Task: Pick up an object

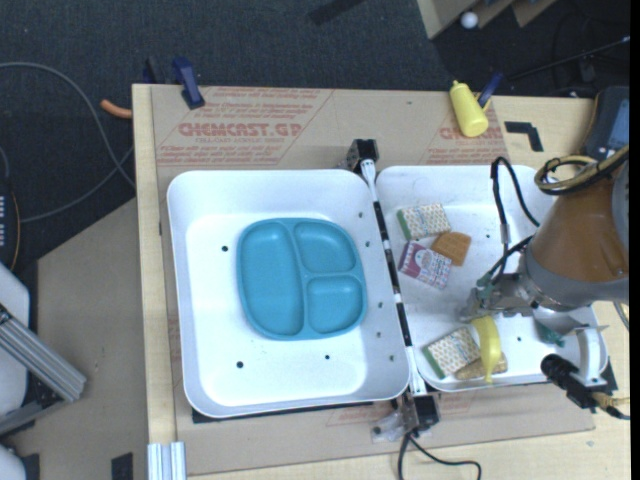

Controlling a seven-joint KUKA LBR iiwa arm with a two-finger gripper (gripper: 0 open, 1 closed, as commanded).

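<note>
Yellow banana (488, 346) lies in the right bin (440, 183), near its front edge, beside a packet (452, 349); the gripper (487, 301) hangs just above it, so the descent looks in hand; next comes closing squarely; I cannot tell the jaws' state; the grey arm (580, 258) reaches in low.

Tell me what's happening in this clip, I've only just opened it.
A KUKA arm reaches in from the right over the right bin, its gripper low among small items: a yellow banana-like piece, a patterned packet, a pink-and-white packet and an orange block. Nothing is visibly held between its fingers. The left bin holds a blue divided plate.
</note>
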